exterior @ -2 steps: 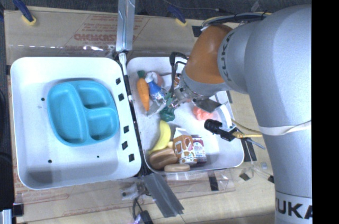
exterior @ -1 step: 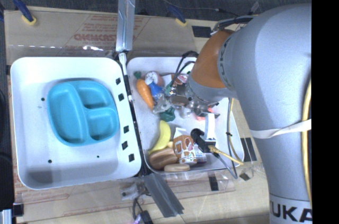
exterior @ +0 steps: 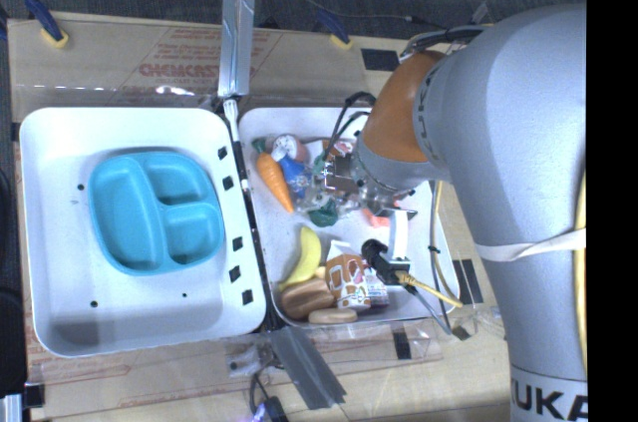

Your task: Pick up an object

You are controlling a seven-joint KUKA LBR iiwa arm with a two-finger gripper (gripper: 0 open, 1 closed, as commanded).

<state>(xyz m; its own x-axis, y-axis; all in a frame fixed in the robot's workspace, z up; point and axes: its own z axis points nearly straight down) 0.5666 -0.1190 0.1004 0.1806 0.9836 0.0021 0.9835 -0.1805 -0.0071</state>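
The right bin [exterior: 282, 232] holds all the loose pieces, and the gripper [exterior: 334, 179] hangs over its upper middle, low among them. Whether it is open or closed on anything cannot be told; the wrist and the clutter hide that.

Just below the gripper lies a small green thing [exterior: 321, 208], partly covered. Just beside the gripper, toward the left bin, sits a blue and white item [exterior: 292, 173], with a small pale round piece [exterior: 284, 148] above it. An orange carrot [exterior: 273, 181] lies slantwise against these, close to the wall shared by the two bins.

Lower in the same bin a yellow banana [exterior: 307, 255] curves down to a brown bread roll [exterior: 304, 298]. A patterned can [exterior: 349, 282] lies on its side touching the roll, and a pale oblong piece [exterior: 332, 316] rests along the near wall.

The grey arm [exterior: 518, 141] covers the bin's right side.

The left bin [exterior: 40, 141] holds a blue divided tray [exterior: 158, 211], well apart from the gripper. On the bench [exterior: 150, 46] behind, a metal bar [exterior: 236, 41] stands between the bins, with blue clamps [exterior: 45, 19] at the edge.
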